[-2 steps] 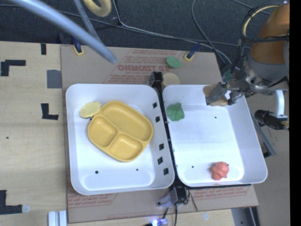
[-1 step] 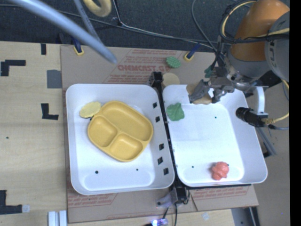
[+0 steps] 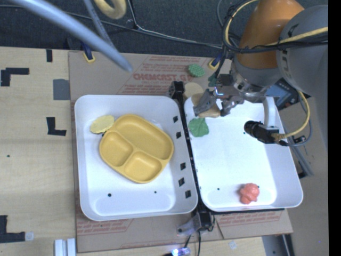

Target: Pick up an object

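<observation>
A: Right, where's the claw (image 3: 214, 106)?

B: Upper middle of the frame, over the top-left corner of the right bin (image 3: 240, 159), hanging off the grey arm (image 3: 287, 41) with its orange band.

A: Clenched or released?

B: Its fingers look spread, and between them sits a pale tan piece (image 3: 205, 104). Whether they actually pinch it, I cannot tell from this angle.

A: What else lies in that bin?

B: A green leaf (image 3: 199, 127) just below the claw, hard against the left wall. A pink lump (image 3: 249, 192) sits well apart, down in the lower right corner.

A: And the left bin (image 3: 128, 201)?

B: A yellow tray (image 3: 136, 148) with three compartments, lying at a slant in the middle. A pale yellow disc (image 3: 102, 124) touches its upper left edge.

A: Anything outside the bins?

B: A second green piece (image 3: 196, 70) on the cardboard (image 3: 149, 76) above the right bin, near the arm. That cardboard covers the counter (image 3: 32, 143) under both bins.
</observation>
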`<state>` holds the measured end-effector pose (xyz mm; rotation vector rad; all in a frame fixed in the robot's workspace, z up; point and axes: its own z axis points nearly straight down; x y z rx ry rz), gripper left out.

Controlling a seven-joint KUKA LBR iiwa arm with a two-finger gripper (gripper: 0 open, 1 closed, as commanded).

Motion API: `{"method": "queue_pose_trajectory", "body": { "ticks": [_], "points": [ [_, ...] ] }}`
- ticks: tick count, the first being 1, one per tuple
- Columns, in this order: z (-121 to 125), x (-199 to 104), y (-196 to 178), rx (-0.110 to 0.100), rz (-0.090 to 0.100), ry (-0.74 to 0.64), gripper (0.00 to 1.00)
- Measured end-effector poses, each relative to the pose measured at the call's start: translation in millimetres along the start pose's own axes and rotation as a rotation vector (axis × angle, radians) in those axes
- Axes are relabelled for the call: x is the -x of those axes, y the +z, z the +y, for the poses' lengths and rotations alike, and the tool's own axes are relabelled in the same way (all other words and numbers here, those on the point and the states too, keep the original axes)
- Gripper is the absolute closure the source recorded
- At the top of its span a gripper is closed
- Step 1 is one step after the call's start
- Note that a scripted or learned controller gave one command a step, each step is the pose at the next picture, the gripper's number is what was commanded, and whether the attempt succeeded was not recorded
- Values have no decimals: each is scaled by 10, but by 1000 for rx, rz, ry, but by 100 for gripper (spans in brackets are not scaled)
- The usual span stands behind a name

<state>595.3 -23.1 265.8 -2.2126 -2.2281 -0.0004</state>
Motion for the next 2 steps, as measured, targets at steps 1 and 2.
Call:
{"method": "queue_pose_trajectory", "body": {
  "ticks": [1, 2],
  "points": [
    [114, -487, 116, -1, -1, 1, 100],
    [137, -1118, 231, -1, -1, 0, 100]
  ]
}}
